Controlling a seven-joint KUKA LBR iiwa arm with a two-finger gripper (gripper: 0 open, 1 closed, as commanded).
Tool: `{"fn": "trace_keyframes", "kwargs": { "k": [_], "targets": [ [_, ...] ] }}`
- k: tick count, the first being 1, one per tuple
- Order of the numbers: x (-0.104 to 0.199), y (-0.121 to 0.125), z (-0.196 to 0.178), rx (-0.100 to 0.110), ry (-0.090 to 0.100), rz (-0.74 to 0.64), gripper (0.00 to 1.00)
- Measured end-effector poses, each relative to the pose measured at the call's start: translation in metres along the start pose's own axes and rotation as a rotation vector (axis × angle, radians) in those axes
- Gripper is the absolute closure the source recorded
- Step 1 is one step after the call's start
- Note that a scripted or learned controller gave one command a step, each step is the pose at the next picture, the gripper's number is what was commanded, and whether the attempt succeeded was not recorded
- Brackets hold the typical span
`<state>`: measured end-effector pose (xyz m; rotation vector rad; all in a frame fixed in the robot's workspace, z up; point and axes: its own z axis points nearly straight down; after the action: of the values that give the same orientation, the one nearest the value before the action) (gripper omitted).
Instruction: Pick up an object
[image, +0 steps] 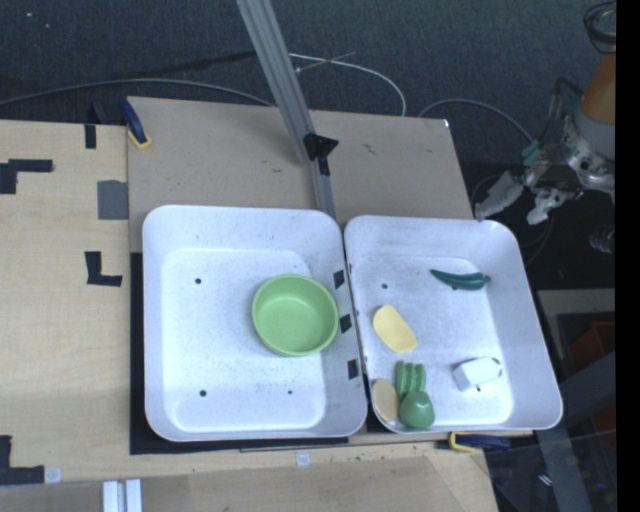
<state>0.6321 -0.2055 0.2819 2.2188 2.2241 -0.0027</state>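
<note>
My tool (528, 192) hangs off the upper right corner of the right bin (520, 262), out beyond its rim and over the dark floor, with my grey arm and its orange band (603, 92) at the far right edge. I cannot tell from here whether it is open or closed; it is too small and blurred. Nothing sits between it and the bins.

The left bin (180, 250) carries a light green bowl (294, 315), upright, set toward its right side and near the wall shared with the other bin. The right bin holds the smaller pieces, all apart from one another except at the bottom: a dark green, pepper-like thing (460, 279) lying near the top; a pale yellow oval piece (394, 328) near the middle left; a white rounded object (477, 373) toward the lower right; and a green ribbed toy with a round end (412, 397) against the front wall, touching a tan spoon-shaped piece (384, 399) just to its left.

A grey metal post (285, 85) slants across the bench (220, 160) behind the bins, ending at the seam between them. A blue and yellow clamp (134, 124) grips the bench's back left corner, and thin cables (350, 72) loop behind. I can read no labels or writing anywhere.
</note>
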Motion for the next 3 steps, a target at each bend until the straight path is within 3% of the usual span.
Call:
{"fn": "trace_keyframes", "kwargs": {
  "k": [1, 3],
  "targets": [
    [0.0, 0.0, 0.0, 0.0, 0.0, 0.0, 0.0],
    [0.012, -0.003, 0.114, 0.007, 0.002, 0.001, 0.0]
  ]
}}
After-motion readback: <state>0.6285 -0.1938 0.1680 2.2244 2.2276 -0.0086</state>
